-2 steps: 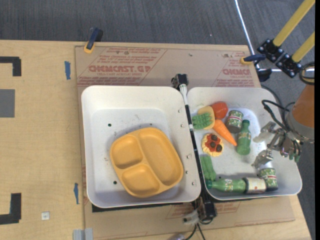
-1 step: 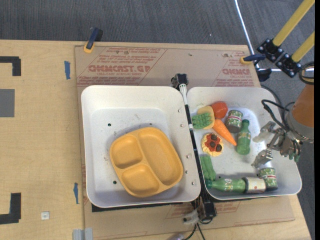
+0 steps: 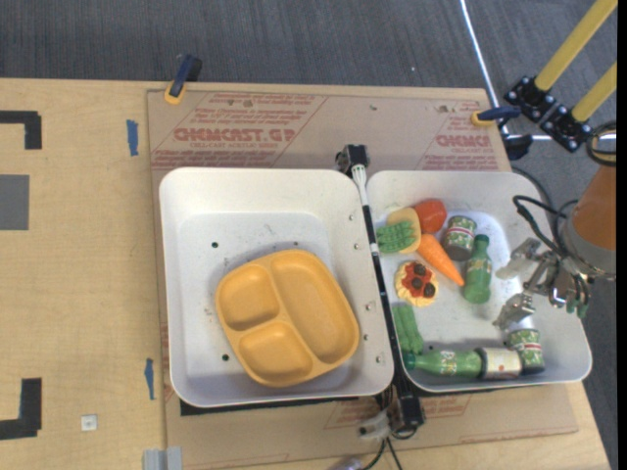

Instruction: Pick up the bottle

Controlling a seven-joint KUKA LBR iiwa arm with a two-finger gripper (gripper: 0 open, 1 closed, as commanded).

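Over the right bin [image 3: 573,360] the arm comes in from the right edge, its orange band [image 3: 598,218] just showing above the wrist, with black cables looping beside it. Its metal hand [image 3: 529,284] hangs low above the bin's right side, the silvery fingers [image 3: 513,310] spread apart with nothing between them.

Two bottles are here. One small green bottle [image 3: 478,270] stands near the middle of that bin, just left of the hand, glossy plastic with a narrow neck. A longer green bottle [image 3: 460,362] with a pale label lies on its side along the bin's near wall, next to a small can [image 3: 526,344] lying by its end.

Around them sit toy foods: an orange carrot [image 3: 441,258], a red tomato-like piece [image 3: 430,214], a green ridged block [image 3: 396,236], a yellow disc with dark red spots [image 3: 417,282] and another can [image 3: 459,234].

The left bin [image 3: 186,262] holds a yellow divided tray [image 3: 285,314], smooth with rounded corners. Both bins rest on a cardboard sheet [image 3: 294,125] on the wooden tabletop [image 3: 69,262].
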